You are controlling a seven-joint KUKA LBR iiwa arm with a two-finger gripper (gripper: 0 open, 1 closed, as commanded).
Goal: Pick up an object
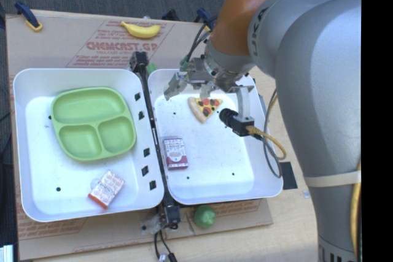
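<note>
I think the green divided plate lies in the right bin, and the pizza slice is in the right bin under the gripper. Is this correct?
Not quite. The camera view shows the green divided plate in the left bin, not the right one. The pizza slice is indeed in the right bin, under the gripper.

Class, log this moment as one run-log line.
gripper: over right white bin | below: toy pizza slice | grasp: unconfirmed

The bench [288,218] carries a printed cardboard sheet [110,43] on which two white bins sit side by side, the left bin [24,150] touching the right bin [264,181]. A banana [140,28] lies on the cardboard behind them; a green ball [205,216] rests at the front edge
</note>
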